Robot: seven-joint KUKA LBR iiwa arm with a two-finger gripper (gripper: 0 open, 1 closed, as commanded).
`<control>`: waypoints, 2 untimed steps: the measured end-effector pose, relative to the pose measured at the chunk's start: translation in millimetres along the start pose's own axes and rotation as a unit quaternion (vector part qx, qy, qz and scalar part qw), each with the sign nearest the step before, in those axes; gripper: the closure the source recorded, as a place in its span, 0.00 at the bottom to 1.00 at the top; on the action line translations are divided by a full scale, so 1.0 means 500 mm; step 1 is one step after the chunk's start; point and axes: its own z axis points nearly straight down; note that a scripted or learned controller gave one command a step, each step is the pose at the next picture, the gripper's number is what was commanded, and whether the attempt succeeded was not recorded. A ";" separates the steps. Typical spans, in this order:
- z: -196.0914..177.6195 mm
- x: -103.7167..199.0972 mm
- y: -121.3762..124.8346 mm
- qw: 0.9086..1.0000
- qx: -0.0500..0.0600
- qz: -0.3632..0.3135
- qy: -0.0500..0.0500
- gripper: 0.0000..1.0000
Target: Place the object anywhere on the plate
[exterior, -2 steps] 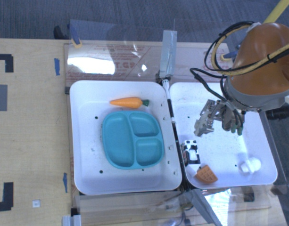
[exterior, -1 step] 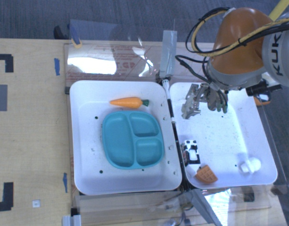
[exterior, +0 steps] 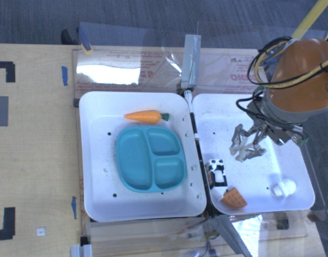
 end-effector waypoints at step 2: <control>0.037 -0.085 0.075 0.998 -0.001 -0.066 -0.001 1.00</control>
